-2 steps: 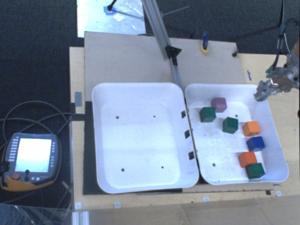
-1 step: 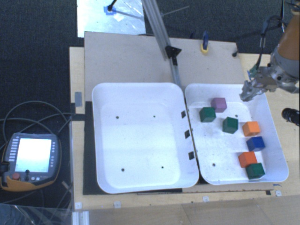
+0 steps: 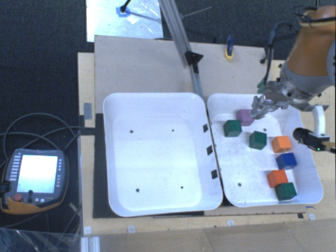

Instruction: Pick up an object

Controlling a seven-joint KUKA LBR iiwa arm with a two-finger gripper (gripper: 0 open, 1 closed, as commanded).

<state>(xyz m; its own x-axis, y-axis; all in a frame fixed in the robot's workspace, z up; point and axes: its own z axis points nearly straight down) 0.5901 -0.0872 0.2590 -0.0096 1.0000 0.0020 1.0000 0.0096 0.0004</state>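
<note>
Camera view: the end effector (image 3: 258, 109) is hanging over the right bin (image 3: 310, 190), touching the purple block (image 3: 244, 116); its grip state is unclear.

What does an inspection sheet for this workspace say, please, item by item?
Surface: bench bears left bin and right bin.
Job's things: in right bin, purple block, three green, two orange, one blue.
Clutter: nothing seen.
Grippers: gripper low beside purple block; grasp unclear.
Cables: loops around pendant; black cable on arm.
Surroundings: dark floor, slanted pole.
</note>
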